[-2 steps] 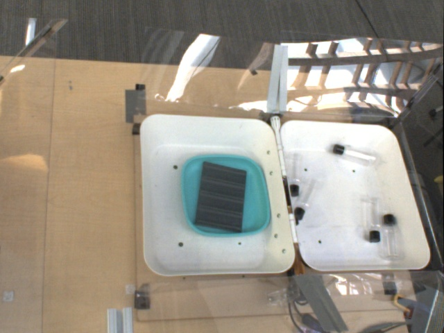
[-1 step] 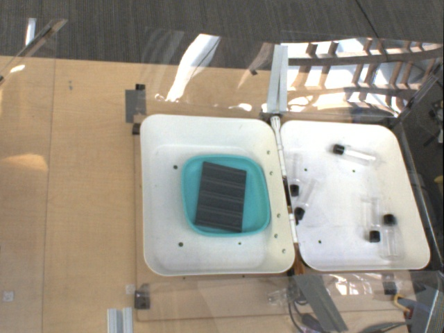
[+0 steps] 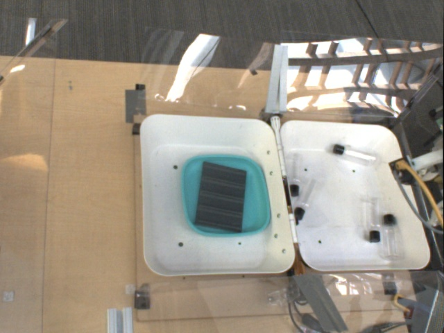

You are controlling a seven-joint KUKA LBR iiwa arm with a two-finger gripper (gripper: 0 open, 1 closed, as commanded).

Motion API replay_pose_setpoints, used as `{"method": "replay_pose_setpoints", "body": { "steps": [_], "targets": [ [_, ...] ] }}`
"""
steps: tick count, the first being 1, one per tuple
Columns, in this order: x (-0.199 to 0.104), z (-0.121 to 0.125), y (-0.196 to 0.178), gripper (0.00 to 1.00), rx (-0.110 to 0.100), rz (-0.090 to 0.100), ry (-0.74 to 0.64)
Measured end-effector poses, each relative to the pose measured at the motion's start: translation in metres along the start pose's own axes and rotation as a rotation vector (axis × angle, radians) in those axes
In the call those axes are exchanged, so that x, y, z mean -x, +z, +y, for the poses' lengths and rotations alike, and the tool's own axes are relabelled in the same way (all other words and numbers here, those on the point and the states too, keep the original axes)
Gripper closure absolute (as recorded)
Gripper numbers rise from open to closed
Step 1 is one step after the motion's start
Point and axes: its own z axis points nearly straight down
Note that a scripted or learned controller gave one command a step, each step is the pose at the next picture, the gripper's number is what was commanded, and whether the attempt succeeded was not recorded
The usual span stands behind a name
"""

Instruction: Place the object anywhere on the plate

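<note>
Dark ribbed block (image 3: 221, 196) lying flat on the teal plate (image 3: 259, 210) in the left bin (image 3: 161, 186), right bin (image 3: 354, 186) holding small clear tubes (image 3: 350, 152) with black caps, gripper state impossible to tell.

bright, even light; hard sunlit patches and slatted shadows fall across the bench (image 3: 69, 186) top right, glare streaks on clear panels; image slightly soft.
</note>
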Motion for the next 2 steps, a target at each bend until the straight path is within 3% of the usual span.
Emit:
{"method": "replay_pose_setpoints", "body": {
  "steps": [1,2],
  "targets": [
    [-0.002,0.001,-0.167,0.0,0.009,0.01,-0.004],
    [-0.007,-0.028,-0.165,0.0,0.006,0.007,-0.003]
  ]
}}
